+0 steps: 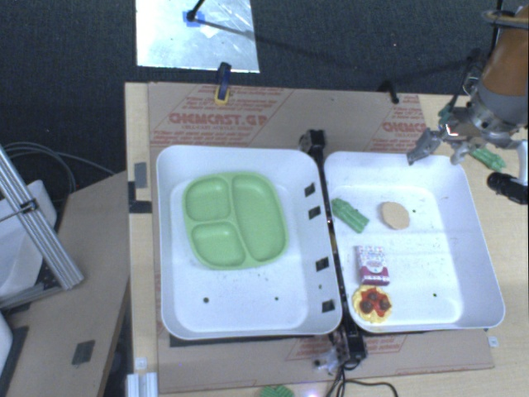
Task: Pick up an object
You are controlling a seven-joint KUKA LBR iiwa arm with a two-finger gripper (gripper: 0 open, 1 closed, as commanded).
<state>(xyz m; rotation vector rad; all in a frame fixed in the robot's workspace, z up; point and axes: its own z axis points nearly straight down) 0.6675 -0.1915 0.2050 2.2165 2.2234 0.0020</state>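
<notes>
Lying well apart from gripper [442, 151]: cookie [395, 215].

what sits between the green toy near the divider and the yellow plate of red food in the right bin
In the camera view, a small pink and white carton lies between the green toy and the yellow plate of red food, nearer the plate and just above it.

My wrist is grey metal under an orange band, and my end effector [446, 145] carries pale grey fingers and a green part.
</notes>
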